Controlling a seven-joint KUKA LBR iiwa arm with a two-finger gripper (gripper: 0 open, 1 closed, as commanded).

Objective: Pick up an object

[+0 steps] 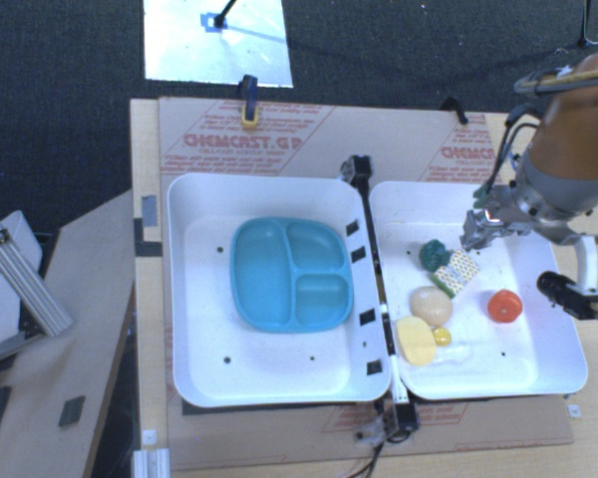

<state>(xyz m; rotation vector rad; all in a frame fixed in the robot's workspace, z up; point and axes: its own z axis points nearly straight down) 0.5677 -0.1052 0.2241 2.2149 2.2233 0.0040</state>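
Grey gripper [475, 229] hovers just above checkered block [457, 272] in right bin [548, 366]

You've got a blue divided plate [289, 274] in the left white bin [194, 297]. Right white bin [538, 361]: dark green piece [435, 255], yellow-white checkered block [457, 272], beige lump [431, 306], pale yellow piece [415, 341], orange-red ball [504, 307].

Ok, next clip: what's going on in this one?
A grey robot arm reaches in from the right over the right bin. Its tool hangs above the back of that bin, close to a dark green object and a checkered packet. Nothing is visibly held. A beige piece, a yellow piece and an orange ball also lie there. The left bin holds a blue divided plate.
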